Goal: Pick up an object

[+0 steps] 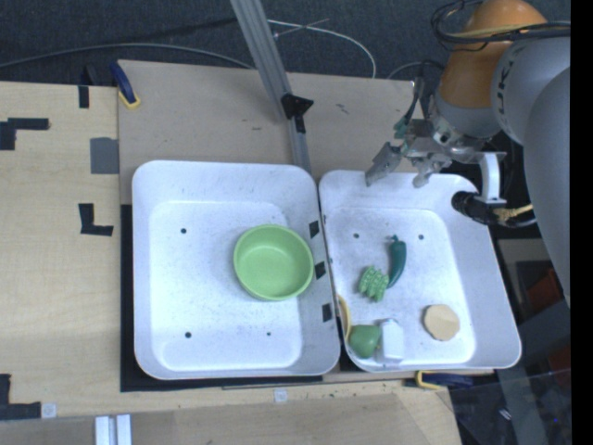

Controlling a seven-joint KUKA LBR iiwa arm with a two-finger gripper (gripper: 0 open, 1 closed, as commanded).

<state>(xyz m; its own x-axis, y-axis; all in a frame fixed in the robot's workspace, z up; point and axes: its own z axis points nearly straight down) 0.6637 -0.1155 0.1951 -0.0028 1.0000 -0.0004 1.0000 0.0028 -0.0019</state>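
My gripper (400, 172) hangs over the far rim of the right bin (482, 248), its two fingers spread open with nothing between them. Below it in that bin lie a dark green pepper (397, 258), a light green knobbly toy (373, 282), a round tan piece (442, 322), a green ball-like object (364, 339) and a small white block (391, 339). All of them sit well toward the near side, apart from the gripper. A light green bowl (272, 262) rests in the left bin (167, 248).
A grey metal pole (264, 49) slants across the bench behind the left bin. Cables (315, 33) run along the dark floor at the back. The grey arm with its orange band (486, 44) fills the upper right.
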